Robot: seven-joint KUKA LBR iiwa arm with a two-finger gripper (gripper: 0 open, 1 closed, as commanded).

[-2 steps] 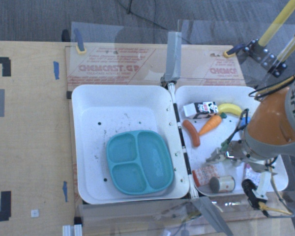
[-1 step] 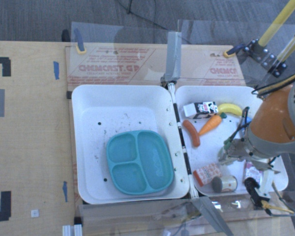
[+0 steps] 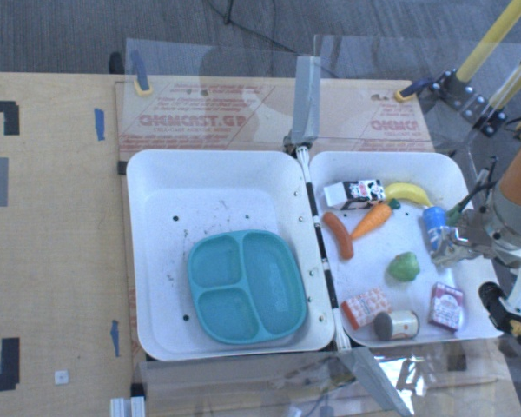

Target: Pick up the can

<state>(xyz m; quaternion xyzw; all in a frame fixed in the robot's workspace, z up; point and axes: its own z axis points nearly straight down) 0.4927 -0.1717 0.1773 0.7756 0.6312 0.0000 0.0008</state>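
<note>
2 white bins side by side on the surface, shallow, rounded corners, speckled w/ dark bits. Left bin (image 3: 156,181): 1 teal tray (image 3: 247,286), plastic, 3 compartments, rounded rectangle, sitting toward the bin's near-right corner.

Right bin (image 3: 451,168): 9 things.
- 1 can (image 3: 395,324), lying on its side at the near edge, grey end facing left, pale label.
- 1 red-and-white carton (image 3: 365,306), just left of the can, touching or nearly.
- 1 pinkish-red packet (image 3: 446,307), near-right corner, to the right of the can.
- 1 green round fruit (image 3: 404,267), about mid-bin.
- 1 carrot (image 3: 371,220), orange, tapered, tilted.
- 1 sausage (image 3: 339,234), reddish, long, by the left wall, just beside the carrot tip.
- 1 banana (image 3: 407,193), yellow, curved, near the far edge.
- 1 black-and-white box (image 3: 355,191), left of the banana, far-left area.
- 1 blue bottle (image 3: 434,227), near the right wall.

Hand (image 3: 456,243) is at the bin's right side, low, just beside the blue bottle; metal parts overlap the bottle's lower end. Can't tell if the fingers are wide or narrow, or if anything sits between them. Can is well apart from the hand, toward the near edge.
</note>
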